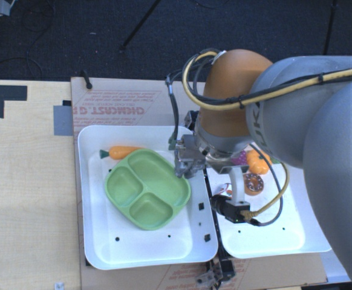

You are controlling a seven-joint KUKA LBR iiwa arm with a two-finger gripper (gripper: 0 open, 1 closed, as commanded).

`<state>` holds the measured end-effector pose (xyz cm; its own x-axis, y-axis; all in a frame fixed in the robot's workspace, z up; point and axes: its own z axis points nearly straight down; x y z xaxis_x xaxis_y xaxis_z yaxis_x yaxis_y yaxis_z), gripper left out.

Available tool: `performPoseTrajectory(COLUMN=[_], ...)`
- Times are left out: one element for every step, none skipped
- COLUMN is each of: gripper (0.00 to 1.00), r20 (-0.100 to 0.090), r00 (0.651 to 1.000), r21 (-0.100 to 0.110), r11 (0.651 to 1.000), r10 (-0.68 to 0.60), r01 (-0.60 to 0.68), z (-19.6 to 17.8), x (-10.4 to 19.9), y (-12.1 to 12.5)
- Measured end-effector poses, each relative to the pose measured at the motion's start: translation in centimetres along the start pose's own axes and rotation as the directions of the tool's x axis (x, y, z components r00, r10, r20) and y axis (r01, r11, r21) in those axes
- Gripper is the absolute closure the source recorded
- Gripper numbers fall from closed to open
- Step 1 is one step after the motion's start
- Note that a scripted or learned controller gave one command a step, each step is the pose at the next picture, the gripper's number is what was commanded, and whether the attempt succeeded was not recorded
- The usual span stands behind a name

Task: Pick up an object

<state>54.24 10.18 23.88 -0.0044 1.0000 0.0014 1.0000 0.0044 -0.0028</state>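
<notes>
fingers (184, 167) at green plate (147, 188) rim

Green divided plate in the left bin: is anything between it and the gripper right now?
Nothing visible stands between them. The gripper is low over the green divided plate's upper right rim. The toy carrot lies behind the plate's far edge, off to the side, in the left bin.

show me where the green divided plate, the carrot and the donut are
green divided plate (147, 188), camera view, on the ridge where its compartments meet
carrot (125, 152), camera view, on the middle of its orange body
donut (254, 183), camera view, on its frosted top
</notes>
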Motion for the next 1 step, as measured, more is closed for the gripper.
performPoseTrajectory(gripper=[0.0], r20=[0.002], r00=[1.0], r21=[0.002], r11=[1.0], r10=[0.002], r01=[-0.002], z=[0.05], x=[-0.18], y=[-0.07])
